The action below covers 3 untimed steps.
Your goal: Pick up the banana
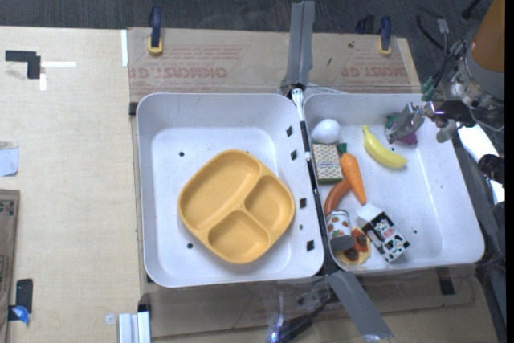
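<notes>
- One banana (383,149) lies just left of our gripper (405,124), slightly lower, long axis slanting down to the right.
- We cannot tell the gripper's state.

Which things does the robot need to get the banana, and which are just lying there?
Needed: banana, gripper, right bin.

Just lying about: carrot, white egg, milk carton, yellow divided plate in the left bin.

wrist band: orange, showing at the frame's right edge
wrist housing: grey metal, blocky
cables: thin green and dark wires running along it
gripper (404,124): grey-green fingers, purple showing at the tips
</notes>
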Available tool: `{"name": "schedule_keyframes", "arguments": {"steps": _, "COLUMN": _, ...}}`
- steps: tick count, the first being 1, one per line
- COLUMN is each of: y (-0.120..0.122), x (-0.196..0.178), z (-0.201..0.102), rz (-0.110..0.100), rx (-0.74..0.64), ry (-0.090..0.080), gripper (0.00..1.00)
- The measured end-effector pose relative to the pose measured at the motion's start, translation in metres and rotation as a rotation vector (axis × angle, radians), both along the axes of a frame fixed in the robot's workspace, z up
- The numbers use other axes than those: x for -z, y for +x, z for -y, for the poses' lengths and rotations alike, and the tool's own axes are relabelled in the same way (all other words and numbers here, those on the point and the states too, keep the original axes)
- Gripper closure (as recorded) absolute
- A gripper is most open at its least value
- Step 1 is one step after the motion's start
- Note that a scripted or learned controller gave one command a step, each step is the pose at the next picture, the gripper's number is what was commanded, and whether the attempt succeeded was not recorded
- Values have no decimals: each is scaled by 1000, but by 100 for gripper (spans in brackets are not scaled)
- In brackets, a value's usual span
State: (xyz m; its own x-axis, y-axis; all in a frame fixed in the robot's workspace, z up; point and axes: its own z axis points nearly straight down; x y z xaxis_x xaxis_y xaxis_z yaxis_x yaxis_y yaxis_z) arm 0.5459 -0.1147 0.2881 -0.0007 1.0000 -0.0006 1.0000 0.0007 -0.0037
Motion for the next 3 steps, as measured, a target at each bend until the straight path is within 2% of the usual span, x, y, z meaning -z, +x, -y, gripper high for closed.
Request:
{"name": "schedule_keyframes", "arguments": {"steps": 1, "y": 39, "x": 81, "z": 40, "rz": 1, "rx": -5, "ry": 0, "gripper": 0}}
{"name": "schedule_keyframes", "arguments": {"steps": 2, "y": 66, "x": 196, "z": 47, "rz": 4, "rx": -15, "ry": 0, "gripper": 0}}
{"name": "schedule_keyframes", "arguments": {"steps": 3, "y": 66, "x": 187, "z": 48, "rz": 4, "rx": -11, "ry": -1, "gripper": 100}}
